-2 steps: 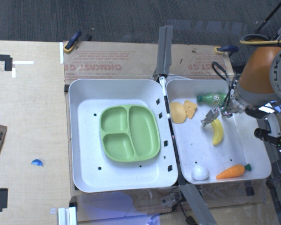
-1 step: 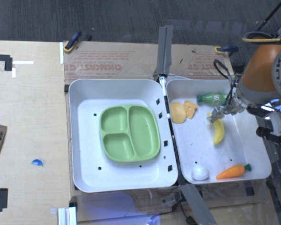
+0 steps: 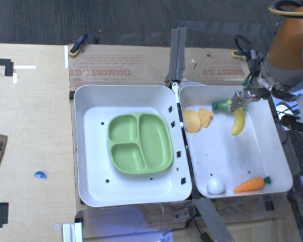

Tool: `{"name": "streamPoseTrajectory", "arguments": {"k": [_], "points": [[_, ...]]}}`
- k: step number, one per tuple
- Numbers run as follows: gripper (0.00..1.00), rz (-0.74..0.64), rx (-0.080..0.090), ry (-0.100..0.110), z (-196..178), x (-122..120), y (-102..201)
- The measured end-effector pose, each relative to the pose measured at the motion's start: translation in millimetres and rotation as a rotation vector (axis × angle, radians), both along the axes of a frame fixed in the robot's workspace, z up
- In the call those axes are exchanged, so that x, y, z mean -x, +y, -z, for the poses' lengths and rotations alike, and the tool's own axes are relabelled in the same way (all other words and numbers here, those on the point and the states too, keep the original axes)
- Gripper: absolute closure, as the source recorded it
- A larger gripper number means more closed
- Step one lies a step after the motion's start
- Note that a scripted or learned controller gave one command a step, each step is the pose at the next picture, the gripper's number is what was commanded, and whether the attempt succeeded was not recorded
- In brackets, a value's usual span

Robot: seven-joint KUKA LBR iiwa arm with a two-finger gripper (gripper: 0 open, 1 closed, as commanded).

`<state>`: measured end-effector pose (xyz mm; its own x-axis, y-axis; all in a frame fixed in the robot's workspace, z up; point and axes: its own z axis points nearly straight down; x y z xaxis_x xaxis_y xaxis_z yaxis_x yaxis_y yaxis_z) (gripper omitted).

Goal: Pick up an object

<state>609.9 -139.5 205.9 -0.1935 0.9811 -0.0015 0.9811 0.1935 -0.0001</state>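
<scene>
camera view: left bin (image 3: 86, 150) with green divided tray (image 3: 140, 143), right bin (image 3: 278, 150) with banana (image 3: 238, 121) far right, just beside gripper (image 3: 238, 101), jaw state unclear, then yellow lumps (image 3: 197, 120), carrot (image 3: 250, 184) near right, white ball (image 3: 215, 186) near left.

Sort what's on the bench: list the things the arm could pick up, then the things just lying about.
For the pick:
- yellow plastic banana
- orange toy carrot
- white ball
- pale yellow lumpy toy
- two-finger gripper, at the banana's top end

Lying about:
- green divided plate
- small blue piece
- blue-and-yellow clamp
</scene>
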Motion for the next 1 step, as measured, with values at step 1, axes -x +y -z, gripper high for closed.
{"name": "streamPoseTrajectory", "arguments": {"k": [1], "points": [[1.00,0.057,-0.001,0.002,-16.5,20.1,0.4]]}}
